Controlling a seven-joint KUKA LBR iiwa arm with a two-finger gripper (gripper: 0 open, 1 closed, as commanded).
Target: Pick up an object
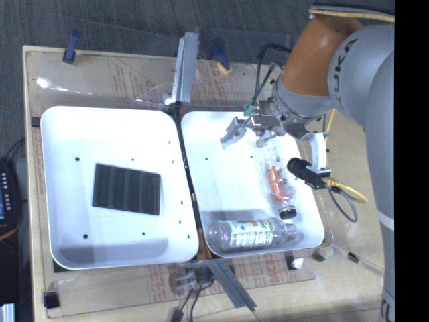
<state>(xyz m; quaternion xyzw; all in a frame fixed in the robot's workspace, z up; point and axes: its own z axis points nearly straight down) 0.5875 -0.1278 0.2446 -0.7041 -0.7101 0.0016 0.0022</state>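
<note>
My gripper [247, 134] hangs over the far part of the right bin [214, 180]. Its fingers are spread, so it is open, and nothing sits between them. Just below and to the right of it lies a small clear bottle [277, 183] with orange contents and a black cap, pointing toward the bin's near right corner. A larger clear plastic bottle [251, 233] with a label lies on its side along the near wall of the same bin. In the left bin [67, 139] a flat black ribbed rectangle [127, 188] lies near the middle.
A metal divider post [184, 66] rises at the far end between the bins. A black fitting with a yellow cable [315, 173] hangs off the arm over the right bin's right rim. Blue clamps [70, 45] hold the bench's far edge.
</note>
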